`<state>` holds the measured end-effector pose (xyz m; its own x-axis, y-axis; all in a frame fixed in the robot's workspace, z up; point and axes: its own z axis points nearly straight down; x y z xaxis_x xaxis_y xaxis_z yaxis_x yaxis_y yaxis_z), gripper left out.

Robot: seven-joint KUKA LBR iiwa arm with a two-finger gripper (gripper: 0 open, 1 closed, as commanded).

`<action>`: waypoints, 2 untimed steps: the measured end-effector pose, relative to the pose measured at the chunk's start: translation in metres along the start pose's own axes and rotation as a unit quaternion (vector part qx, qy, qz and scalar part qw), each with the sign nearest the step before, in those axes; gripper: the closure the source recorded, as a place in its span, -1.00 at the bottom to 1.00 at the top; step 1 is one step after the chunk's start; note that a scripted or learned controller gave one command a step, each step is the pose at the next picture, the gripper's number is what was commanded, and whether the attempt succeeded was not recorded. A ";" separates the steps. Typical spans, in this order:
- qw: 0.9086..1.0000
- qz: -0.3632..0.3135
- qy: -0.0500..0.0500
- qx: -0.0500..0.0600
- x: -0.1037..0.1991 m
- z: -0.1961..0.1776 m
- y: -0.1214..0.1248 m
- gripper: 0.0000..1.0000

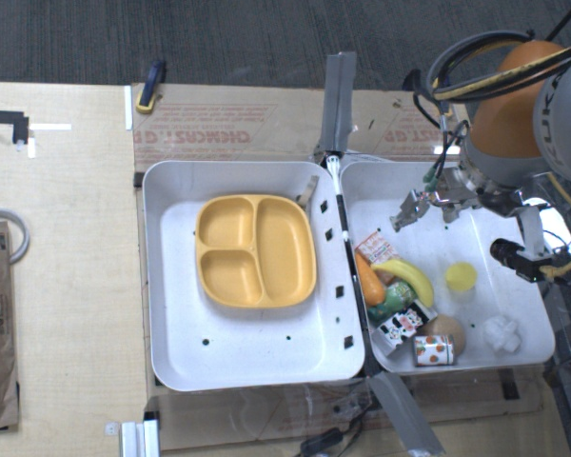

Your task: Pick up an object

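Objects for picking lie in the right bin [476,255], clustered along its lower-left side, below and to the left of the pincer [428,201]. The pincer hangs over the upper part of that bin, with nothing between its fingers; whether they are spread or closed cannot be told from this angle.

Closest below the pincer is a small red-and-white packet [375,249], tilted, its print too small to read. Below it, a banana [408,277] runs with its long axis from upper left to lower right, curving downward. An orange carrot-like piece [367,280] lies just left of the banana, its long axis near vertical, and a green item [395,299] sits between the 2. Farther down are a black-and-white patterned item [403,325], a brownish round object [447,331] and a small can [433,351] lying on its side with its long axis left to right, its label unreadable. A yellow round piece [462,276] lies below and to the right of the pincer, apart from the cluster, and a white crumpled object [502,332] sits near the bin's lower-right corner.

Well to the left of the pincer, the left bin [171,331] holds a yellow plate [256,250] with 3 compartments. Cardboard [209,122] on the tabletop behind the bins carries red lettering, upside down in this view and reading "CHEMCO".
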<state>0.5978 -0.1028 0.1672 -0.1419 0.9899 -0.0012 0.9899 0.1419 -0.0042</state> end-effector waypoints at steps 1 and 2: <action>0.997 -0.079 0.001 0.000 0.003 0.078 -0.066 -1.00; 1.000 -0.028 0.000 -0.001 -0.057 0.014 -0.098 -1.00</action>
<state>0.5091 -0.1735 0.1533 -0.1968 0.9804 -0.0004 0.9804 0.1968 -0.0026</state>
